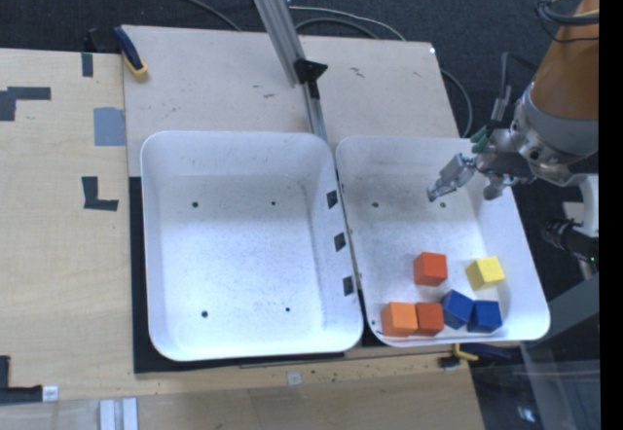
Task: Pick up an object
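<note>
Several small cubes lie in the right bin (389, 175), near its front right corner: a red-orange cube (429, 268), a yellow cube (485, 271), an orange cube (398, 318) touching a red cube (428, 317), and two blue cubes (458, 306) (485, 315). My gripper (467, 187) hangs over the far right part of this bin, well behind the cubes. It is open, and nothing sits between its fingers (443, 188).
The left bin (156, 224) stands beside the right one, sharing a middle wall. A slanted metal rail (277, 15) runs from the top down to the bins' junction. Cables lie on the dark floor behind the bench.
</note>
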`<state>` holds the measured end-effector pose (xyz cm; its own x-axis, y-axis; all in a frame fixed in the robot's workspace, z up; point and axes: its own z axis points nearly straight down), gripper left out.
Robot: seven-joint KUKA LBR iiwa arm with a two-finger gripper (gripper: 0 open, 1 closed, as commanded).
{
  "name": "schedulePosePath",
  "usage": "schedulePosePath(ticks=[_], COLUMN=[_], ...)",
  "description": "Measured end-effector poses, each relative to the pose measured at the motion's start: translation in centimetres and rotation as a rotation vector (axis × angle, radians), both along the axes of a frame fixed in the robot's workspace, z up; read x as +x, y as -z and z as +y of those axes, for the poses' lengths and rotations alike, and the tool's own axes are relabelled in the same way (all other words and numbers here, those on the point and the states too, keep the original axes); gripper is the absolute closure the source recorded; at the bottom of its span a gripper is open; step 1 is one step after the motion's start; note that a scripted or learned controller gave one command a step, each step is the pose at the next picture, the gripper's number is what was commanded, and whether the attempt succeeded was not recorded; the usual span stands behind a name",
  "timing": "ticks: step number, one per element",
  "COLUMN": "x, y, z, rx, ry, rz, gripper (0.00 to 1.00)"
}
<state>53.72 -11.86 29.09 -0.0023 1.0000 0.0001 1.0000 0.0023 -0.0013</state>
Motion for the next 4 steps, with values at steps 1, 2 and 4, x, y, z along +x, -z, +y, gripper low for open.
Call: schedulePosePath(ticks=[1, 2, 4], x=[-3.1, -2.9, 1.4], y=[16.8, 15.5, 2.8], z=[-1.9, -1.8, 8.2], rx=[0.002, 0.001, 0.000], ry=[0.003, 0.000, -0.002], rz=[0.010, 0.003, -0.006], gripper=[0.00, 1.00, 1.00])
